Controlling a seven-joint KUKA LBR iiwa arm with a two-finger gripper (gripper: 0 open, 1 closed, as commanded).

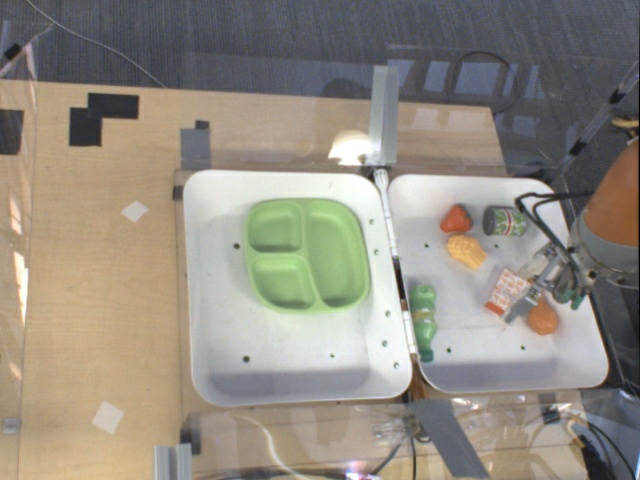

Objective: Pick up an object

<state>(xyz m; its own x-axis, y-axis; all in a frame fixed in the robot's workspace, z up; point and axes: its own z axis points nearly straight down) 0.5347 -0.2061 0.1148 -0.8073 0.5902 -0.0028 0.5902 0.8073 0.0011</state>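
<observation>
Two white bins on the surface; left bin (pixel 215 368) holds a green divided tray (pixel 305 254). My gripper (pixel 535 293) sits low in the right bin (pixel 500 368), near its right wall, fingers down between a red-and-white packet (pixel 506 290) and an orange ball (pixel 543 319). I can't tell their spread. Also there: strawberry (pixel 457 218), green can (pixel 505 221), corn cob (pixel 465 253), green bottle (pixel 424 318).

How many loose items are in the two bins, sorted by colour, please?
Green: 3, namely the divided tray, the bottle and the can
Red: 1
Yellow: 1
Orange: 1
Red and white: 1 packet
Total: 7
</observation>
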